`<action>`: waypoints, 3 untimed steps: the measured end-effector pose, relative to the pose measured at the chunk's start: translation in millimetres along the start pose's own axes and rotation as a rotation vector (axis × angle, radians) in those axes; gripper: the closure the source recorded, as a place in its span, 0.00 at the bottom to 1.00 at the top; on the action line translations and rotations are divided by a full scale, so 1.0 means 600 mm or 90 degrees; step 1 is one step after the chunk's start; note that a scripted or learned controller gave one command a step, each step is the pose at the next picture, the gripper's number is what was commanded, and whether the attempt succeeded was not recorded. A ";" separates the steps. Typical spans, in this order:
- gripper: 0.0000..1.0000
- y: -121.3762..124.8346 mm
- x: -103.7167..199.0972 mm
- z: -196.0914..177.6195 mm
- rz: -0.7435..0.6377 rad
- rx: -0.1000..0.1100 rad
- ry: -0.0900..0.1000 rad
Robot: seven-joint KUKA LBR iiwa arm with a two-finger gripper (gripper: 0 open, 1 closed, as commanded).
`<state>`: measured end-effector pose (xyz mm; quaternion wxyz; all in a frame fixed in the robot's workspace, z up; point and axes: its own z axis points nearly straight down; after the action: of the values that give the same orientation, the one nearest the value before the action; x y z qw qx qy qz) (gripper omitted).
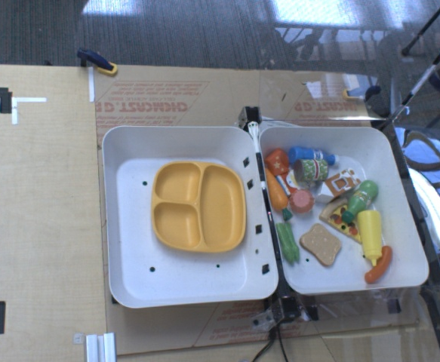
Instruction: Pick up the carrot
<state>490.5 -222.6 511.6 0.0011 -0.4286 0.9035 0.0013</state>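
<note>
Hand state I cannot tell, so nothing is looking grasped and the whole pick is remaining. On the desk (38, 202), the left bin (121, 225) is holding a yellow divided plate (200, 206). At three o'clock, the right bin (401, 202) is keeping the carrot (277, 190) by its left wall among toy foods.

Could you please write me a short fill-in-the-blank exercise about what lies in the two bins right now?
1. The yellow plate lies in the ____ bin in the camera view.
2. The plate is divided into ____ compartments.
3. The carrot lies in the right bin, close to its ____ wall.
4. The slice of bread lies just to the right of a ____ vegetable.

Missing words: left; three; left; green
</note>
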 end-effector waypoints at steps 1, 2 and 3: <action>0.00 0.008 0.006 -0.047 0.199 0.002 0.000; 0.00 -0.006 -0.006 0.033 -0.100 -0.002 0.000; 0.00 0.008 0.007 0.008 -0.347 0.001 -0.001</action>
<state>484.2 -222.9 506.7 0.0025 -0.6559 0.7548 0.0003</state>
